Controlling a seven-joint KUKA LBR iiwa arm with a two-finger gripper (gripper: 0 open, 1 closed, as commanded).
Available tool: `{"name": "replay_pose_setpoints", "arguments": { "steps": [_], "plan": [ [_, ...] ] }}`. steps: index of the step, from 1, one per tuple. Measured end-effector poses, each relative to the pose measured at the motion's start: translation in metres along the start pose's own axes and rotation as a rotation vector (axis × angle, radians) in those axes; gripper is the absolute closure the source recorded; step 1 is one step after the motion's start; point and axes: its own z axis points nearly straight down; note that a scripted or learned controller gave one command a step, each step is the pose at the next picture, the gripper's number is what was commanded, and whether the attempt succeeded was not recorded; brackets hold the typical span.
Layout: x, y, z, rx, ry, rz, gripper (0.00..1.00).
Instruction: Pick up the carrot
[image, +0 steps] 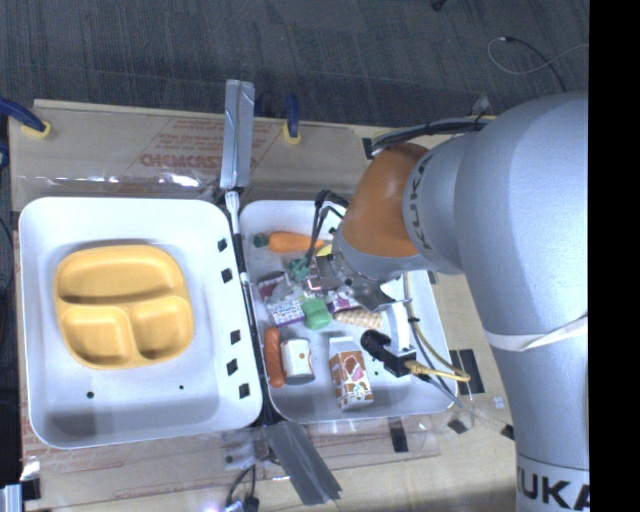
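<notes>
Right shallow white bin (420, 395): orange tapered carrot with green top (289, 241) lying near the far wall, just left of the arm's orange band. Tool (318, 272) just beside and below the carrot, over small mixed items; whether it is wide or narrow cannot be told. Same bin: green block (317, 314), printed brown carton (350, 379). Left shallow white bin (40, 330): yellow three-compartment plastic tray (122, 304).
</notes>
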Motion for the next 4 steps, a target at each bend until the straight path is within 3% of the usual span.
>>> {"name": "replay_pose_setpoints", "arguments": {
  "steps": [1,2,3,4],
  "plan": [
    [-0.021,-0.057,-0.181,0.003,-0.001,-0.009,0.0],
    [-0.009,-0.039,-0.342,0.001,-0.002,0.016,0.0],
    [0.005,-0.09,-0.348,0.003,-0.001,0.042,0.0],
    [-0.009,-0.091,-0.347,0.001,-0.003,0.113,0.0]
  ]
}}
